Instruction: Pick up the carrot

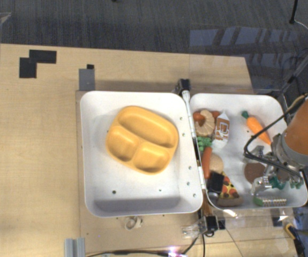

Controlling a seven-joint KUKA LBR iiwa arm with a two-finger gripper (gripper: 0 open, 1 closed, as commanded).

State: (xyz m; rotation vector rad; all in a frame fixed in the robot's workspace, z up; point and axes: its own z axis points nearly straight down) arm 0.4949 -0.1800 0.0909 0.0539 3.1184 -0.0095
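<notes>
Carrot point(256, 127): lies near right bin point(234, 101) wall, just beside the arm's cable. End effector point(266, 185): we cannot tell its opening. We expect snagging or wall-blocked grasp.

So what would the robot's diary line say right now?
carrot: lying in right bin, upper right, not picked up | gripper: low over the bin's lower right, apart from carrot | left bin: yellow divided plate

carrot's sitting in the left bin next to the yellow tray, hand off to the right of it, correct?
Not quite. The camera view shows the carrot in the right bin, near its far corner. The yellow tray is by itself in the left bin. The hand is in the right bin, nearer than the carrot.
</notes>
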